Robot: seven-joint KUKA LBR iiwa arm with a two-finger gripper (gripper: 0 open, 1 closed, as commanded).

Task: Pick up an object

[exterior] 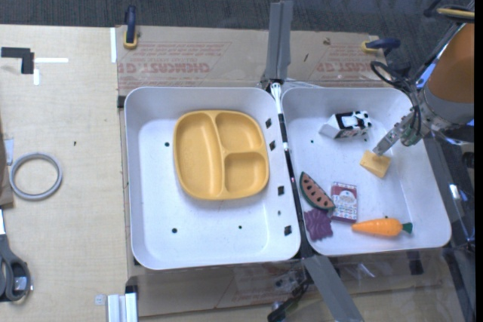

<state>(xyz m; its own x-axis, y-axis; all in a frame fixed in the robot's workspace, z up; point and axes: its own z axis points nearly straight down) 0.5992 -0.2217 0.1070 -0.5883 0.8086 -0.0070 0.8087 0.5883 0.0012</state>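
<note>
Fingers of the gripper (384, 146) pointed down-left, their tips right at the upper edge of the yellow block (375, 164); whether they were spread or closed on it I could not tell. That block lay in the right bin (426, 226), just below-left of the tips, up and right of the carrot (379, 228).

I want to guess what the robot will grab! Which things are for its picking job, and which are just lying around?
For the job: gripper, yellow block, carrot, watermelon slice, small red box, purple grapes, black-and-white toy.

Just lying about: yellow divided plate, tape roll, scissors.
</note>
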